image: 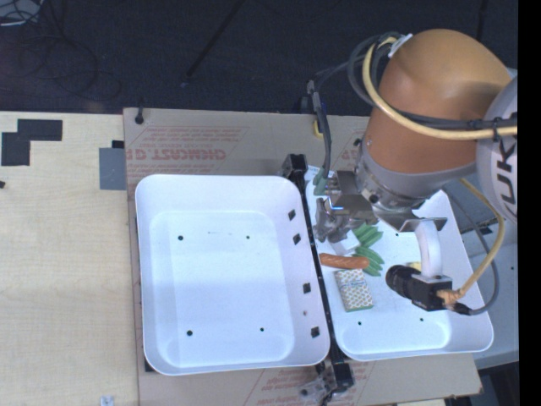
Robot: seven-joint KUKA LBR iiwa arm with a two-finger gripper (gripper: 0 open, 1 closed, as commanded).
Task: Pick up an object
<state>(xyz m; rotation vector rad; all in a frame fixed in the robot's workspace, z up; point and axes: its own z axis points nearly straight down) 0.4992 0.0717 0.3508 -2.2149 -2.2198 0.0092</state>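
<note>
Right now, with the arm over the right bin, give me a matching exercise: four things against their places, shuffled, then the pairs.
1. tool
2. green piece
3. orange stick
4. patterned packet

A. lowest loose item in the view
B. between the other two loose items
C. over the right bin's left part
D. topmost loose item, right of the tool

Pairs: 1-C, 2-D, 3-B, 4-A

Grey arm (505,134) w/ orange band (431,83), blk lettering (510,174).
</note>
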